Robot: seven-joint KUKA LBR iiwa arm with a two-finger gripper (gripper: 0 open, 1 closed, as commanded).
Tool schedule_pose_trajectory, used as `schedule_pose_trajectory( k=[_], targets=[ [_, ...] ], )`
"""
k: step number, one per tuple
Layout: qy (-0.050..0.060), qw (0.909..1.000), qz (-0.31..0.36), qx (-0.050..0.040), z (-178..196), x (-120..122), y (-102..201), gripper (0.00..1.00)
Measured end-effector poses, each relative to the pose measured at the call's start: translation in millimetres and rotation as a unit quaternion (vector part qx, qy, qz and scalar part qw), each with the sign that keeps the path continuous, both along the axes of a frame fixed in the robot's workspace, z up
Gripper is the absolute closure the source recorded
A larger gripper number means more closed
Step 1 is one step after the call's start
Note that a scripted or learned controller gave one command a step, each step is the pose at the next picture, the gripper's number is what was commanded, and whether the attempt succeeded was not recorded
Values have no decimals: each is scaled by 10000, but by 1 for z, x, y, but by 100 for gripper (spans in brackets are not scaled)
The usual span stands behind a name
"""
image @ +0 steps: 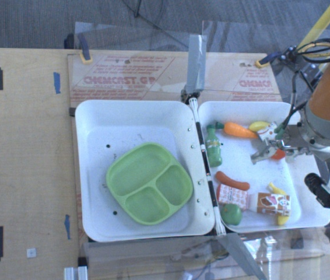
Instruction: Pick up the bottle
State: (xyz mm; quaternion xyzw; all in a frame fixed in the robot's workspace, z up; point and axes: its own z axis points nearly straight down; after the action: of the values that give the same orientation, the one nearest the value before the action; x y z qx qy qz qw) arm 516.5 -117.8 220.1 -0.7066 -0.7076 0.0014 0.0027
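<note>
Arm's jaws [262, 154] hanging over the right white bin [305, 217], bottle not grabbed

They're looking spread open with nothing between them, sitting by the orange carrot [239, 130]. The small green plastic bottle [213, 146] is lying against that bin's left wall, well apart from them.

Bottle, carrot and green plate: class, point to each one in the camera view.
Bottle [213, 147]: camera view, middle of its green body.
Carrot [239, 130]: camera view, middle of its orange length.
Green plate [120, 169]: camera view, its left rim.
</note>
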Motion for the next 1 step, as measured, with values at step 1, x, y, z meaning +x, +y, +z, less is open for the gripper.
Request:
schedule_pose_trajectory(
  k=[1],
  targets=[
    [-67,9998,-181,-7,-132,6,12,0]
  ],
)
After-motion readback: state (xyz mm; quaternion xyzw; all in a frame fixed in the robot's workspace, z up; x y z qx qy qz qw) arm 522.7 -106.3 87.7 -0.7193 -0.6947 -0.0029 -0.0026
